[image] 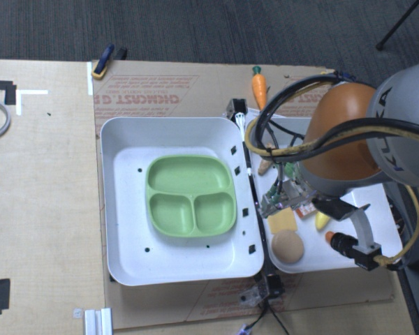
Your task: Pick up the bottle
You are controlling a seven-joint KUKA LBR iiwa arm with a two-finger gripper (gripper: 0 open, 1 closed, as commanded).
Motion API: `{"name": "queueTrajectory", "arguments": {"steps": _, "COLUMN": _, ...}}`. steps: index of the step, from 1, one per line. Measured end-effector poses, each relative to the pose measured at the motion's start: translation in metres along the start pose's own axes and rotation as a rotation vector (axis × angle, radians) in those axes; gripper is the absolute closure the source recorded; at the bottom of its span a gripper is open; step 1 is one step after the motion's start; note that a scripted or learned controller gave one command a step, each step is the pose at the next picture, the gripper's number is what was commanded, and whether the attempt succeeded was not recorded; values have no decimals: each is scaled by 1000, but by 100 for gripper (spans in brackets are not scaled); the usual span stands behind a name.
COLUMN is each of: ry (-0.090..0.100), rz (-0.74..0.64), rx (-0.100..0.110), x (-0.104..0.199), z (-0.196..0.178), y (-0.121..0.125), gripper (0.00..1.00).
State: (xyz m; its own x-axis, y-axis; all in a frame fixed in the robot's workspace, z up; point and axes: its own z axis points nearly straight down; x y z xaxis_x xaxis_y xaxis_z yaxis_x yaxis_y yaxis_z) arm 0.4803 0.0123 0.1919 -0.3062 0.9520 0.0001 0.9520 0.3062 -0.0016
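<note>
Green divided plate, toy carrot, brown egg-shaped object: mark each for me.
Green divided plate [190, 176]: camera view, ridge above its two lower compartments.
Toy carrot [258, 88]: camera view, middle of orange body.
Brown egg-shaped object [288, 246]: camera view, its rounded top.

- The grey arm [398, 117] reaches in from the right, its orange band [342, 128] bulking above the wrist.
- Black cables [293, 110] loop around the wrist.
- The gripper [283, 194] points down over the right bin, its fingers hidden from view.

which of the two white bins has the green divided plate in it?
The left bin. The green three-compartment plate sits in its middle. The right bin, under the arm, holds small items instead, such as a tan egg-shaped thing and a yellow block.
</note>
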Motion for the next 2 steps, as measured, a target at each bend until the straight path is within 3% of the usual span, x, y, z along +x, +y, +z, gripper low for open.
{"name": "queueTrajectory", "arguments": {"steps": 1, "ry": -1, "rz": 200, "rx": -1, "x": 50, "z": 0, "y": 13, "gripper": 100}}
{"name": "queueTrajectory", "arguments": {"steps": 2, "ry": -1, "rz": 39, "rx": 0, "x": 126, "z": -33, "y": 37, "gripper": 100}}
